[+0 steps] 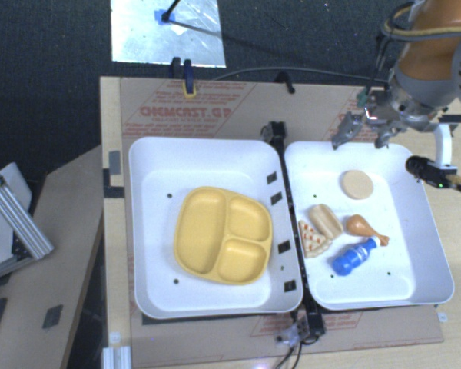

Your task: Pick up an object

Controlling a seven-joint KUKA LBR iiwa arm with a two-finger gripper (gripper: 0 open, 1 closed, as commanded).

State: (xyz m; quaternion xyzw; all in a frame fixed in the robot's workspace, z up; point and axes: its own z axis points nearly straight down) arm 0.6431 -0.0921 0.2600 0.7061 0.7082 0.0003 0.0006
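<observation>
The right bin (pixel 422 283) holds a round tan cookie (pixel 357 184), a toy hot dog bun (pixel 326 221), a pizza slice (pixel 313 239), a chicken drumstick (pixel 363 226) and a blue bottle (pixel 353 257). My gripper (pixel 364 135) hovers over the bin's far edge, above and behind the cookie, apart from all the objects. Its two grey fingers (pixel 346 132) stand spread apart, open, with nothing between them.
The left bin (pixel 150 175) holds a yellow divided tray (pixel 221 235). A black hinge strip (pixel 288 229) runs between the two bins. Cardboard (pixel 184 110) lies under both bins, with a clamp (pixel 186 75) at its far edge.
</observation>
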